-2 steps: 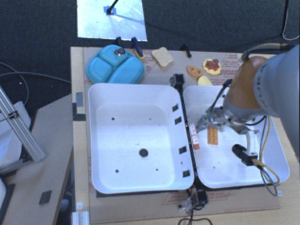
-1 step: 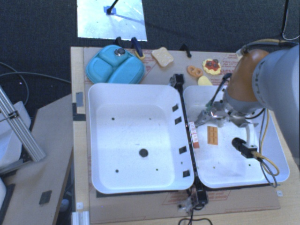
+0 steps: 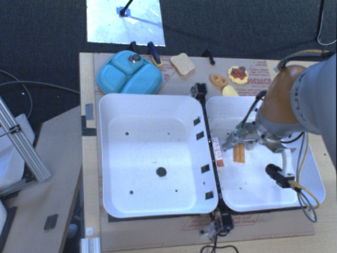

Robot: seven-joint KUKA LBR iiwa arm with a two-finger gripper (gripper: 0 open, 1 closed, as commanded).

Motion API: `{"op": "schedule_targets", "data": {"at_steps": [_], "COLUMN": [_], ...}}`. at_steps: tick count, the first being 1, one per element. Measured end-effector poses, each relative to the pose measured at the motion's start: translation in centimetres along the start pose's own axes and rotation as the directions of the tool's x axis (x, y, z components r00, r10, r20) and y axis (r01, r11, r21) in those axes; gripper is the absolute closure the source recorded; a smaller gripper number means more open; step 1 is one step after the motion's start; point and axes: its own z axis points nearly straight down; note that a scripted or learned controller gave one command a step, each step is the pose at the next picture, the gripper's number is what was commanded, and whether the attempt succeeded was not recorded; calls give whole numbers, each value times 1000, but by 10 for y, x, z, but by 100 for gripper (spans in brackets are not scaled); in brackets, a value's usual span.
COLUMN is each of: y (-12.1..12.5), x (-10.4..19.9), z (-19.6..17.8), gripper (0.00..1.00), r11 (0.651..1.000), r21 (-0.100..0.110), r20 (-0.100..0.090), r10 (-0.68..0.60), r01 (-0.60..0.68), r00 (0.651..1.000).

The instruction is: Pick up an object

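Orange block (image 3: 239, 153) lies partly hidden beneath the gripper (image 3: 235, 141); its grip can't be told.

Two bins sit side by side. A small disc (image 3: 161, 171) lies in the left bin (image 3: 121, 141); a flat bar (image 3: 239, 153) lies in the right bin (image 3: 247, 194), at its 9 o'clock side.

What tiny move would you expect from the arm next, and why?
Probably a short drop straight down: the gripper hangs right above the small orange block in the right bin, and nothing shows the block gripped yet.
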Motion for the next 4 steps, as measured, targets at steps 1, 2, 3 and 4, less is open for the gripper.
{"op": "schedule_targets", "data": {"at_steps": [1, 2, 3, 4], "y": [3, 101, 40, -51], "x": [0, 54, 64, 42], "z": [-12, -105, -128, -96], "gripper": [100, 100, 100, 100], "r11": [1000, 1000, 1000, 1000], "r21": [-7, -12, 8, 15], "r20": [2, -2, -3, -3], "r10": [-1, -12, 1, 4], "r01": [1, 12, 0, -4], "r00": [1000, 1000, 1000, 1000]}}
